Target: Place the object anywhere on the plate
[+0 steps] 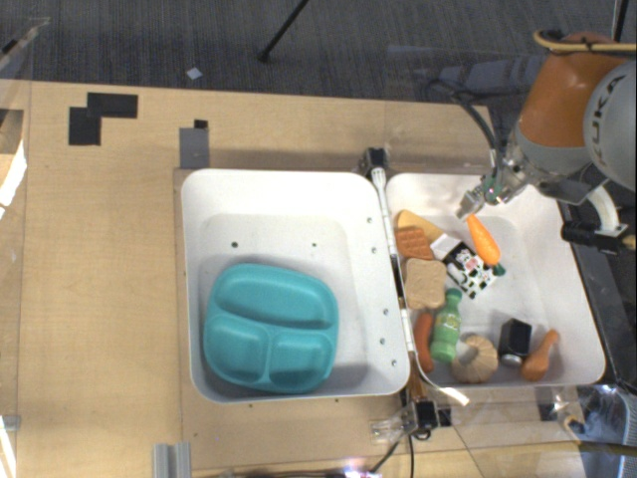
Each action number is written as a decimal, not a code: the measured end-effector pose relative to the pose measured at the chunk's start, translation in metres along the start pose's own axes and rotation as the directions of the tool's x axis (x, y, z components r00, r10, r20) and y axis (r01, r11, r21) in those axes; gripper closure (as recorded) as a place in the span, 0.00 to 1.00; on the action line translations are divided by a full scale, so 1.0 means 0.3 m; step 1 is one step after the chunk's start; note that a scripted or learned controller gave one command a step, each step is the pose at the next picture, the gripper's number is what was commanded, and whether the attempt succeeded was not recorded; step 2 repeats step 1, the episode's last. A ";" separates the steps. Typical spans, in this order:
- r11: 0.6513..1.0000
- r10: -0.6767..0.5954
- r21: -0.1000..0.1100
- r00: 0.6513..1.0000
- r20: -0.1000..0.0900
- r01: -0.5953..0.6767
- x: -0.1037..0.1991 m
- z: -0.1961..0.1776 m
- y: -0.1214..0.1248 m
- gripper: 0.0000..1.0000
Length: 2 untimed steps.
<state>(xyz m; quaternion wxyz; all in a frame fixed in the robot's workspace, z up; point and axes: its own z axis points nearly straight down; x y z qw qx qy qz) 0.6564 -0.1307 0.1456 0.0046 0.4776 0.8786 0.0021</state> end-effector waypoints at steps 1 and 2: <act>1.000 0.000 0.000 1.000 0.000 0.000 0.000 0.000 0.000 0.00; 1.000 0.000 0.000 1.000 0.000 0.000 0.000 0.000 0.000 0.00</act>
